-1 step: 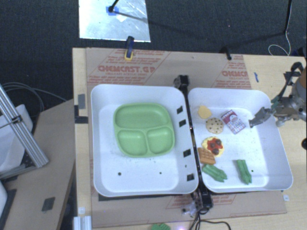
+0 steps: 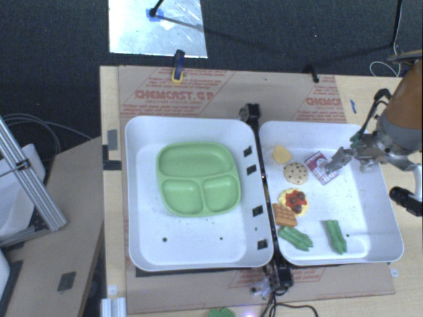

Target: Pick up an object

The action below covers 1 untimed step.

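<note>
The right bin (image 2: 380,203) holds several toy foods. A small pink and white packet (image 2: 318,166) lies near its middle, with a speckled cookie (image 2: 295,172) and a yellow piece (image 2: 282,154) to its left. Further forward lie a small pizza (image 2: 294,200), a waffle piece (image 2: 285,216) and two green vegetables (image 2: 295,238) (image 2: 336,236). My gripper (image 2: 338,159) reaches in from the right, low over the bin, with its tip right at the packet's right edge. Whether it touches the packet cannot be told.
The left bin (image 2: 142,150) holds a green divided plate (image 2: 198,179). A black divider (image 2: 259,177) runs between the two bins. The bench edge and a metal frame (image 2: 26,183) lie to the left, and a shiny sheet (image 2: 157,18) lies on the floor behind.
</note>
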### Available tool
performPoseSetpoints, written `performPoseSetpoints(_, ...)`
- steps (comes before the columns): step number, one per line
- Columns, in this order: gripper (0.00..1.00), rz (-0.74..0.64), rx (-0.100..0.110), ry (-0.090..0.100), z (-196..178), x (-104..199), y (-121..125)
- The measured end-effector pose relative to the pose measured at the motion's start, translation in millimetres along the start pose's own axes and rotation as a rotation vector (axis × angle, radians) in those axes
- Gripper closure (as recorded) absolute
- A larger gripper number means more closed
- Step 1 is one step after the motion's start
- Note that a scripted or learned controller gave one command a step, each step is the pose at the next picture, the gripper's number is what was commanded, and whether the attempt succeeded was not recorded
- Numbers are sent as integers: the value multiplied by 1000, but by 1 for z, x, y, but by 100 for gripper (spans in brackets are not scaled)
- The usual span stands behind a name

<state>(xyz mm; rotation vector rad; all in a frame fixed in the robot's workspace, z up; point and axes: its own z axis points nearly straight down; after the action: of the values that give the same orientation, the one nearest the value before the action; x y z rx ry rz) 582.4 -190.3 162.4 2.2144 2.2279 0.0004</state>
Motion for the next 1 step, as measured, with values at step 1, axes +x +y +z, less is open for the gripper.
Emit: performPoseSetpoints(1,0,-1,-2,-1,77,10,40)
